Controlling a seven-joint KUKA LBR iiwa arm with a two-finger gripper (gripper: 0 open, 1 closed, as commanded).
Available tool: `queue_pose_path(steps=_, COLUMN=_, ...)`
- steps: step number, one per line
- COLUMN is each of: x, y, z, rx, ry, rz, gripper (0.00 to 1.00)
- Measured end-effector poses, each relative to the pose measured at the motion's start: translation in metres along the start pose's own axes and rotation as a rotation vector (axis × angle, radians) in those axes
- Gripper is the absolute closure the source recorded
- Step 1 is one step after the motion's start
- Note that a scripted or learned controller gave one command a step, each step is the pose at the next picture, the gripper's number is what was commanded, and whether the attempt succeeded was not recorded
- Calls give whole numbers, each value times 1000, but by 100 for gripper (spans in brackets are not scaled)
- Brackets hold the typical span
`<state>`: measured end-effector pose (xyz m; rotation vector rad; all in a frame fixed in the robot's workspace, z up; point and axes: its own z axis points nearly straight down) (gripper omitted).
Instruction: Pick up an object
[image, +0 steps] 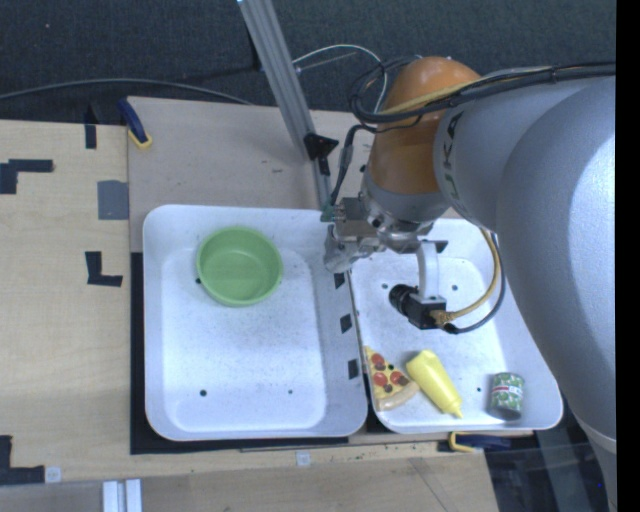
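Yellow bottle (435, 380), pizza slice (385, 378) and can (506, 394) lie apart from the gripper (342, 252), none lifted. I cannot tell its grip.

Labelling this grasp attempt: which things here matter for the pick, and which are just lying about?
Job: gripper, green bowl, pizza slice, yellow bottle, green can.
Lying about: blue clamp, black tape marks, grey patch.
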<state>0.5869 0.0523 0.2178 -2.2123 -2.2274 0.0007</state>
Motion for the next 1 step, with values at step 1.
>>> queue_pose_path(steps=1, x=45, y=20, z=4, rx=-1, ry=0, rz=1, gripper=100)
